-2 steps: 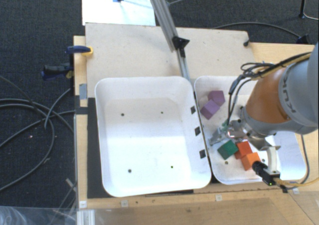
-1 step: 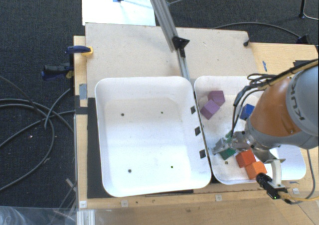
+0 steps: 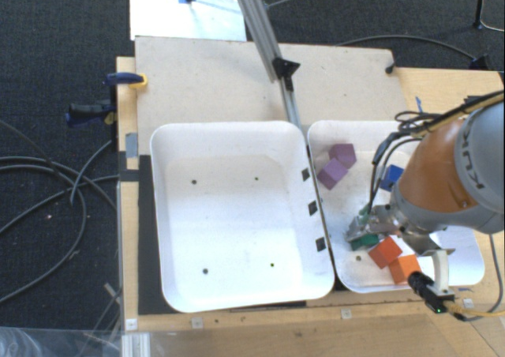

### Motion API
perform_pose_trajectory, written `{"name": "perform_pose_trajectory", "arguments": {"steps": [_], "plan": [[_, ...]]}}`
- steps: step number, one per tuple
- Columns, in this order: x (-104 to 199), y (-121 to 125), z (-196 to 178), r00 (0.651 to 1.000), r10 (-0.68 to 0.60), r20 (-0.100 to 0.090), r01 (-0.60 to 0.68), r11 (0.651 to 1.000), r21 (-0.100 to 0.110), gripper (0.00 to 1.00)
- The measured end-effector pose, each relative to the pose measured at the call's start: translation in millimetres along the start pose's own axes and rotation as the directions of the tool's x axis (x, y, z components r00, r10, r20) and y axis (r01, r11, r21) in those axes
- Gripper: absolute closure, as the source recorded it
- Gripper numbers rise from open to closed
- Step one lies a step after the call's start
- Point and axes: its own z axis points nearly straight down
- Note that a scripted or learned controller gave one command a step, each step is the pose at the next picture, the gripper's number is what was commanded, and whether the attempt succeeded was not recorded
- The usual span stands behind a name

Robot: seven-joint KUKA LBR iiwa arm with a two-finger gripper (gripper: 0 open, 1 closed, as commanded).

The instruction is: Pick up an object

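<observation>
- Camera view, looking down at a slant on two shallow white bins side by side on a pale bench: left bin [image 3: 177,189], right bin [image 3: 473,264].
- Reaching in from the right, grey arm [image 3: 481,158] with orange band [image 3: 432,178] above the wrist, bent low over the right bin.
- Gripper [image 3: 363,233] down inside the right bin near its lower left part, close to the divider between the bins; whether closed or apart, cannot tell.
- Just under the gripper tip, a small dark green piece [image 3: 360,242], touching or nearly touching it; held or not, cannot tell.
- Just right of that, an orange-red block [image 3: 384,253], and beside it a second orange block [image 3: 404,268], both on the bin floor near the front rim.
- Toward the back of the same bin, two purple blocks [image 3: 338,163] touching each other, well apart from the gripper.
- Blue block [image 3: 390,177] partly hidden behind the wrist and its black cables.
- Blue-and-yellow clamp [image 3: 118,80] at the bench's far left edge; grey pole [image 3: 256,12] slanting up from between the bins.
</observation>
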Motion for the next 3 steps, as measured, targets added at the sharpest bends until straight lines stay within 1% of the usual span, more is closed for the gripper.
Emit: {"name": "perform_pose_trajectory", "arguments": {"steps": [1, 2, 3], "plan": [[40.9, 8.7, -92.9, 1.000, -0.006, -0.002, 0.006, 1.000, -0.001, 1.00], [95.3, 12.9, -88.4, 1.000, -0.007, -0.004, 0.007, 1.000, 0.008, 1.00], [108.0, 27.2, -177.5, 1.000, -0.004, -0.002, 0.004, 1.000, -0.001, 1.00]]}}
